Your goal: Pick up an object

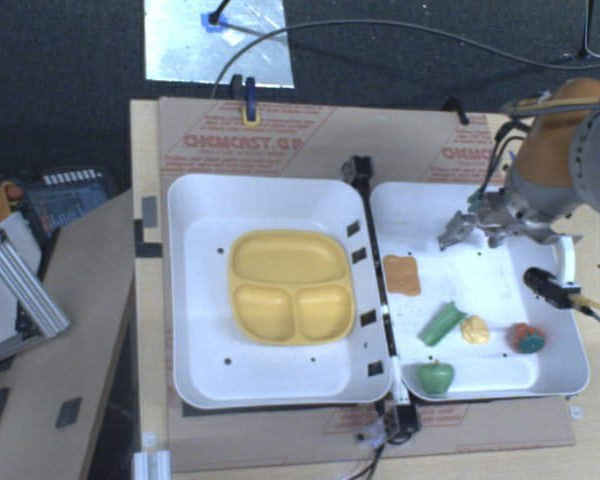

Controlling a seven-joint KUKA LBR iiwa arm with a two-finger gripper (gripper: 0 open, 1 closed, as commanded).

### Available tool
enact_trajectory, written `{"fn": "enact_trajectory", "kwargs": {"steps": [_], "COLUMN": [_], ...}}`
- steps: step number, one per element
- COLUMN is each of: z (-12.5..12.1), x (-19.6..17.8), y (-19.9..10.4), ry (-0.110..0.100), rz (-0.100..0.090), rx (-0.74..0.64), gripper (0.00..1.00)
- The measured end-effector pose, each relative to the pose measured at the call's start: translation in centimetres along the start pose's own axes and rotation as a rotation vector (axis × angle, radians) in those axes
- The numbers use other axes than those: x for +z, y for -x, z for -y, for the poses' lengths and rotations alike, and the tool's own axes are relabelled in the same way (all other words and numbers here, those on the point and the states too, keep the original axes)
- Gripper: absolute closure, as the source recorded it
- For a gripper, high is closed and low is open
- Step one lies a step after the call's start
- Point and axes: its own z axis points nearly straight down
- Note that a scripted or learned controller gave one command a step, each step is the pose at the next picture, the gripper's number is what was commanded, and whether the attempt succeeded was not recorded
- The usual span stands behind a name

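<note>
Gripper (458,234) hanging over the upper part of the right bin (555,373), reaching in from the right on the grey arm (570,173) with its orange band; whether spread or pressed together cannot be told, and nothing seen pinched. Below and left of the gripper, apart from it, an orange flat slab (402,275) lying on the bin floor near the divider, long axis running up and down the view. Further below, a green pepper-like piece (442,323), elongated, lying slantwise with one end toward the lower left and the other toward the upper right. Just beside its upper right end, a small yellow lump (475,330), roundish. Right of that, near the bin's right wall, a small red-and-teal object (527,338), too small to make out. At the bin's lower left corner, a green apple (436,377), stem up. Left of the right bin, touching along the divider, the left bin (195,368) holding a yellow divided tray (290,286), three compartments, the largest farthest from the camera, sitting flat near the middle.
</note>
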Motion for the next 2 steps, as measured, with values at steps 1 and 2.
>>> {"fn": "enact_trajectory", "kwargs": {"steps": [1, 2], "z": [-0.1, 0.4], "x": [-1.0, -7.2], "y": [0.0, 0.0], "ry": [0.003, 0.003], "rz": [0.001, 0.001], "rx": [-0.002, -0.001], "gripper": [1.00, 1.00]}}
